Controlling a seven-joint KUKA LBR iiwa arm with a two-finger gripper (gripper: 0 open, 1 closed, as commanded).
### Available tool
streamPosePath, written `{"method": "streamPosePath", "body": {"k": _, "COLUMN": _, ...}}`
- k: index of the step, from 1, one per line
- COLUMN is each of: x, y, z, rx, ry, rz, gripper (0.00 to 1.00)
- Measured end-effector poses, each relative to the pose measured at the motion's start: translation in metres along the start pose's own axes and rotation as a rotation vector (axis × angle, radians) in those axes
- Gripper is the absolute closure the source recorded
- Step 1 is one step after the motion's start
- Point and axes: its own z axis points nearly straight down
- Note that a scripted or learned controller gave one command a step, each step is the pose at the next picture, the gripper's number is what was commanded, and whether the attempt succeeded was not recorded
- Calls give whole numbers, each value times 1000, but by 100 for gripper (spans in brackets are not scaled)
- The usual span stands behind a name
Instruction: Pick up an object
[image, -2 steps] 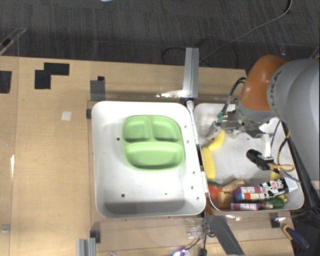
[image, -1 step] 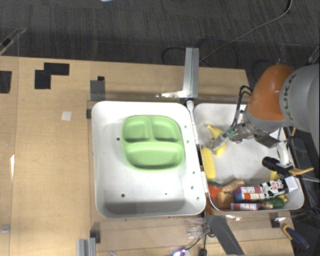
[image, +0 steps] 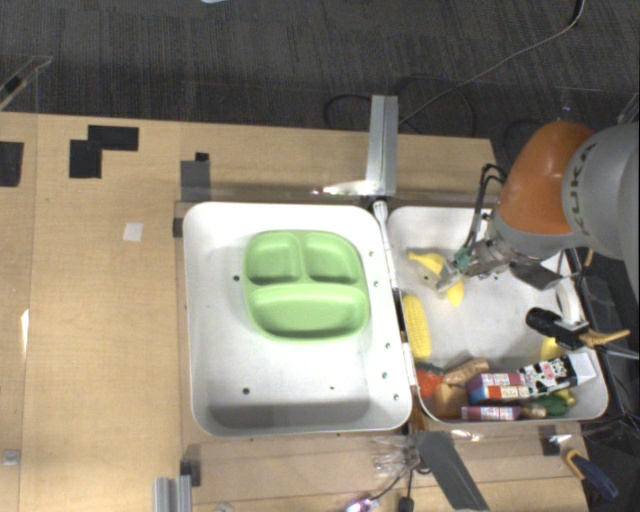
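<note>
Arm (image: 570, 195): enters from the right edge, over the right bin (image: 500, 310).
Jaws (image: 462, 266): low at the banana (image: 438, 272), upper left of that bin; openness cannot be told, grip unconfirmed.
Corn (image: 417, 325): along the bin's left wall.
Left bin (image: 210, 320): holds a green tray (image: 305, 283).

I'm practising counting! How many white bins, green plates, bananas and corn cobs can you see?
White bins: 2
Green plate: 1
Banana: 1
Corn cob: 1
Total: 5
</note>
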Motion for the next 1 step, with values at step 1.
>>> {"method": "streamPosePath", "body": {"k": 1, "x": 41, "y": -2, "z": -84, "rx": 13, "ry": 1, "rz": 17, "gripper": 100}}
